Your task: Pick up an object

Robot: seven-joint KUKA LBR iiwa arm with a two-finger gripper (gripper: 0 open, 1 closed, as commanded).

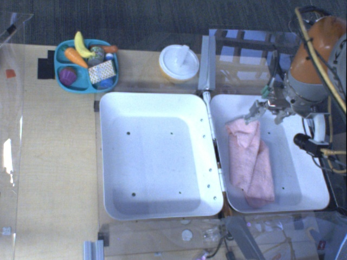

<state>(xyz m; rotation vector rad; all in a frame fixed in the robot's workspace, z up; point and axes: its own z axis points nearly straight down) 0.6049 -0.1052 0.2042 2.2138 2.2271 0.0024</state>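
Two white bins are borne by the wooden surface (54,161). Above the pink cloth's (250,164) far end, the gripper (267,111) is spread, grasping nothing. Being soft and limp, the cloth is best pinched at a raised fold.

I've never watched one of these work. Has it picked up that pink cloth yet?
Not yet. The pink cloth lies flat in the right bin. The gripper is open at the cloth's top edge, nothing between its fingers. Closing on it and lifting remain.

A single fixed overhead camera looks down at a slant on both bins (154,104), the gripper (265,114) entering from frame right.
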